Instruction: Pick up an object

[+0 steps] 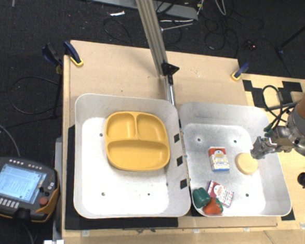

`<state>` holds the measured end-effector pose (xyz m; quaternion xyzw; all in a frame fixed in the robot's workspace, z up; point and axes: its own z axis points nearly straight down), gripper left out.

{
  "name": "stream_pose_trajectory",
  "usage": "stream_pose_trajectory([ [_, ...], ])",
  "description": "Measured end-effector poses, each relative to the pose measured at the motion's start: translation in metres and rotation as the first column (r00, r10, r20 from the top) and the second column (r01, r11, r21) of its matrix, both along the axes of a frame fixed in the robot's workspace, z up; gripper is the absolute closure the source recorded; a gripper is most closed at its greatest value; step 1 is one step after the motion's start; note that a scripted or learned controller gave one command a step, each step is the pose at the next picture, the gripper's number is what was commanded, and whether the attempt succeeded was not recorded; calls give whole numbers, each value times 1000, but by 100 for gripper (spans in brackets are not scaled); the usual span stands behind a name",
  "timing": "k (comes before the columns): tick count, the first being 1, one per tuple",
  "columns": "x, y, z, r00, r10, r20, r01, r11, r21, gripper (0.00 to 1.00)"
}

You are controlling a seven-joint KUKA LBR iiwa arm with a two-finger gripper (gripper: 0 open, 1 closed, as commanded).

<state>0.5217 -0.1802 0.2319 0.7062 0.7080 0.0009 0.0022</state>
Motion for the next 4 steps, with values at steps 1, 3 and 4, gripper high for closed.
stream_pose_trajectory([
  [1,0,53,-10,1000,5,-5,-5,1000,4,100],
  [3,4,173,-17,1000,7,-5,-7,1000,4,100],
  [4,6,230,-21,1000,6,-6,-6,1000,4,100],
])
